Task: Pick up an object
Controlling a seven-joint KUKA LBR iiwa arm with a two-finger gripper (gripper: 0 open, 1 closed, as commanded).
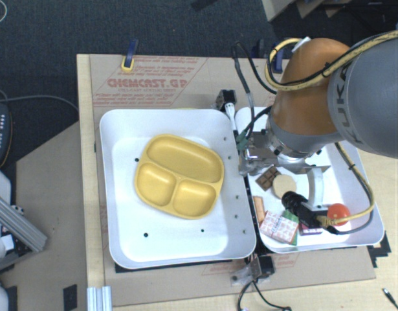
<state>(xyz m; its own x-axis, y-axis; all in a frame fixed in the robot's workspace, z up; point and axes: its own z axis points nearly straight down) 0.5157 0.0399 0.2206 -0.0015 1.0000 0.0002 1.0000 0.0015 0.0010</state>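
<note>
Arm (pixel 315 102): over right bin (pixel 373 229), above clutter.
Jaws: cannot tell.
Tray (pixel 179 175): left bin (pixel 114 173), at 9 o'clock.
Progress: apparently nothing lifted yet.

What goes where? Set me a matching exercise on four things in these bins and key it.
Things:
1. yellow tray
2. red ball
3. patterned box
4. arm

Places:
A. right bin, near edge, beside the divider
B. left bin
C. above the right bin
D. right bin, toward its right side

Pairs: 1-B, 2-D, 3-A, 4-C
</note>
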